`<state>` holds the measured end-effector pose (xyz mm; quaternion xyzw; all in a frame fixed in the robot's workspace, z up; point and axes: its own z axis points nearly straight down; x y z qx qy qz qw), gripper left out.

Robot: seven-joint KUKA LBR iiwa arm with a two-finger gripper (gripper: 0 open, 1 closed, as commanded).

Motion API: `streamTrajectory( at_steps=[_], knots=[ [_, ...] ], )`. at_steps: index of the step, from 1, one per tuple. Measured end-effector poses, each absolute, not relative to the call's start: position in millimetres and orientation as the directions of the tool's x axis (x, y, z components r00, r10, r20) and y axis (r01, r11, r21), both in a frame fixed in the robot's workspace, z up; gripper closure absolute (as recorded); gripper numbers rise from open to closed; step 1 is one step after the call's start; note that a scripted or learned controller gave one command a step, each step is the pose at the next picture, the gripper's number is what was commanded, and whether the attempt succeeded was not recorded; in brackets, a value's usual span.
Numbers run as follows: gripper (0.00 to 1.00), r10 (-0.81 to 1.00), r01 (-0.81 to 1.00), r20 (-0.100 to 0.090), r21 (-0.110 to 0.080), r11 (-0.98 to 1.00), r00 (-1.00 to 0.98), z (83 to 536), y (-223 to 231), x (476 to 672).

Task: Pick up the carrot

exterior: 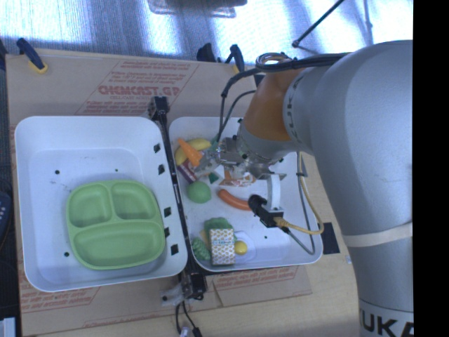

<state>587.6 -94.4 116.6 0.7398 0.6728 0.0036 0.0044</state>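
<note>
An orange, tapered carrot (pixel 188 150) lies in the upper left corner of the right bin (pixel 302 248), beside a yellow piece (pixel 200 144). My gripper (pixel 229 163) hangs low over the middle of that bin, just right of the carrot, among the toy foods. The wrist and its cables cover the fingertips. Nothing can be seen held.
A green ball (pixel 199 192) and an orange-red elongated piece (pixel 235 200) lie below the gripper. A patterned box with a green top (pixel 221 243) and a small yellow ball (pixel 240 247) sit near the front wall. A green divided plate (pixel 116 225) rests in the left bin (pixel 42 146).
</note>
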Motion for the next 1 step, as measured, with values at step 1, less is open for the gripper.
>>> streamTrajectory(
  at_steps=[1],
  knots=[
    [0.00,0.886,0.886,0.007,0.016,-0.463,0.463,104.9,-128.1,650.2]
  ],
)
